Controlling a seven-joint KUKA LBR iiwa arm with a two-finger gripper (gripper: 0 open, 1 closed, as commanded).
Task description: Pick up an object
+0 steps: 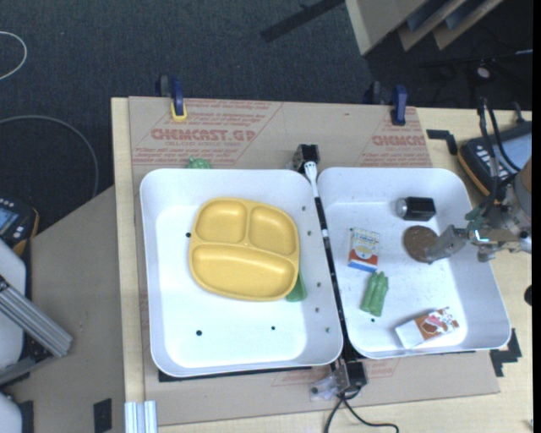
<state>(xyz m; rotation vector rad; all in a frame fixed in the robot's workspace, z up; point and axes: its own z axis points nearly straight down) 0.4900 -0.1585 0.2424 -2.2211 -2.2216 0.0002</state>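
Your gripper is reaching over the right bin, touching the brown disc; whether it is clamped, you cannot tell.

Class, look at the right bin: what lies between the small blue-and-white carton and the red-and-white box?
In the camera view, a green object lies between the carton and the box.

dark carpet floor, a white cable, perhaps wooden furniture top right
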